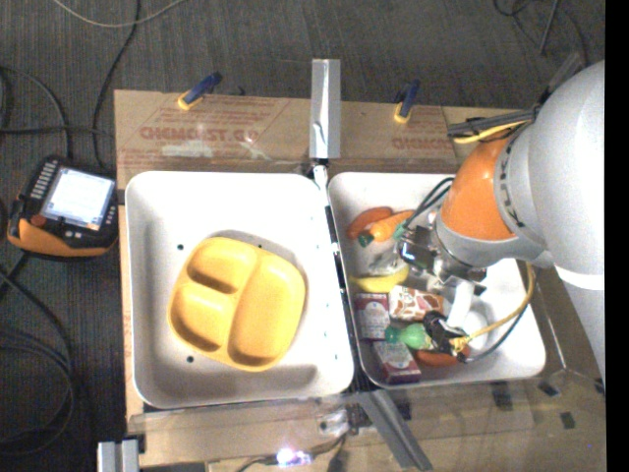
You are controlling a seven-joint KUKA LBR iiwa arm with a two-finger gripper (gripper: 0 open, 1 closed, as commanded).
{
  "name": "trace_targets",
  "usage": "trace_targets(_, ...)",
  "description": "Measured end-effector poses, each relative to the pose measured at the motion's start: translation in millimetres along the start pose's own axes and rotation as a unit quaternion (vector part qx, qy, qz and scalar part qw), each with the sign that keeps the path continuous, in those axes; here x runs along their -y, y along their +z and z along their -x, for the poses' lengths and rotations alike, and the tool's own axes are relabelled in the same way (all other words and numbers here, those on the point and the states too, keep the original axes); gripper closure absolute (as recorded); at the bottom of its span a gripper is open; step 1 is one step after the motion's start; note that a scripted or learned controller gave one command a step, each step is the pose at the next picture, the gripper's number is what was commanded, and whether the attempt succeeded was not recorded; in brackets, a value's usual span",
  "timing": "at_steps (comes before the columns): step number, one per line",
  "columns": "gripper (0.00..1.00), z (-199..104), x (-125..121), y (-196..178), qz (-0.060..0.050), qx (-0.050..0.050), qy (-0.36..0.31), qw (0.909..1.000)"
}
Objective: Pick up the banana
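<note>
In the right bin (531,357), we see the banana (381,279) lying amid packets and toy food, just left of the gripper (418,254), which hangs low over the clutter beneath the arm's orange band (479,205). Whether that claw is clamped on anything, we cannot tell. A yellow divided tray (239,303) sits in the left bin (147,264).

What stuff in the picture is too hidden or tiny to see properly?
- Banana, camera view: its right end is covered by the arm.
- Gripper: the wrist hides whether its fingers are open or shut.
- Small boxes in the right bin: labels too small to read.
</note>
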State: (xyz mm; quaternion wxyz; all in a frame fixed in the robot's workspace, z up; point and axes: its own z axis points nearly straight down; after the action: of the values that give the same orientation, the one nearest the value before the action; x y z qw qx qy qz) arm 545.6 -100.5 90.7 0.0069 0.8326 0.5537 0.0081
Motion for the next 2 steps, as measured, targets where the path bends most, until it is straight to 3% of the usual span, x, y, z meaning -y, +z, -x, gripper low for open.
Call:
trace_targets(1,1.0,1.2,0.6,-6.0,-0.003,0.001,0.002,1.0)
trace_targets(2,1.0,-76.8,-34.8,-89.0,-0.012,0.006,-0.004,0.9999)
